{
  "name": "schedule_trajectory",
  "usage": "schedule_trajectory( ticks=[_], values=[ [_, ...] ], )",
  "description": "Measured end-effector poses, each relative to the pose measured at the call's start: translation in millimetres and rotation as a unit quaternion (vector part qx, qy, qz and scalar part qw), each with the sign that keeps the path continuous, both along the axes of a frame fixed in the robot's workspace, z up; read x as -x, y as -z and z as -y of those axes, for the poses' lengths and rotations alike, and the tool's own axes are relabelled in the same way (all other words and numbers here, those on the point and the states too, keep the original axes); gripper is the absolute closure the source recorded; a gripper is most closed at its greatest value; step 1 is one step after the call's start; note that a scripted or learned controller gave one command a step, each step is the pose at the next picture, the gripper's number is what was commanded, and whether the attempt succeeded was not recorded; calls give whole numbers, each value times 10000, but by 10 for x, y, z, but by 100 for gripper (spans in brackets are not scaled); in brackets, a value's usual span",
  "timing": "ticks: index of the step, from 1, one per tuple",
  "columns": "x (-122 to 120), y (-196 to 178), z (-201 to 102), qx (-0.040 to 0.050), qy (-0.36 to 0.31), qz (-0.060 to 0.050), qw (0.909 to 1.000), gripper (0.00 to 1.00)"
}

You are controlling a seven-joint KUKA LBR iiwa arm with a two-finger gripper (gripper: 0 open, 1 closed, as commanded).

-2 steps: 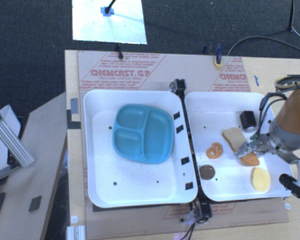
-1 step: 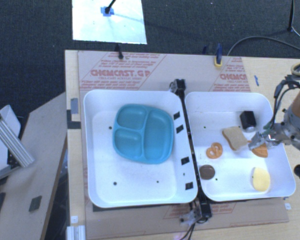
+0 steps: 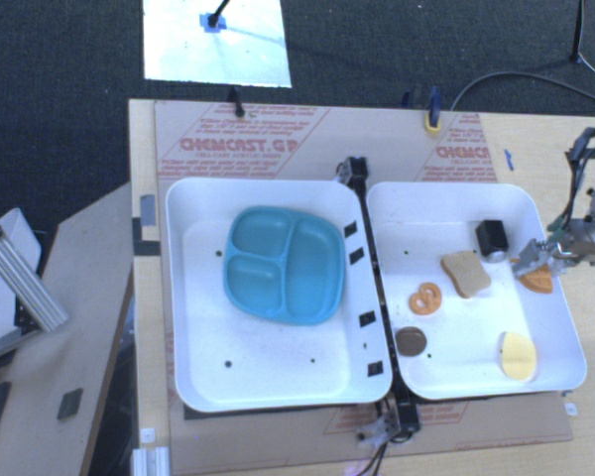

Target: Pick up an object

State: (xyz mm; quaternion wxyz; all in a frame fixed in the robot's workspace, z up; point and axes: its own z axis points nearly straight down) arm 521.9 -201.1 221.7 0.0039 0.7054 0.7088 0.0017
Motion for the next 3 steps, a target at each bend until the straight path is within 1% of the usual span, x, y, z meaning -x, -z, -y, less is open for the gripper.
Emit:
schedule_trajectory(
  ticks=[1,2,3],
  values=[
    [-18,-543,4,0,-2,0,10000,100],
    [-1,-490,-609,-21,-29,-31,10000,100],
    [-77,-330,-1113,-22,-26,-30,10000,100]
  ],
)
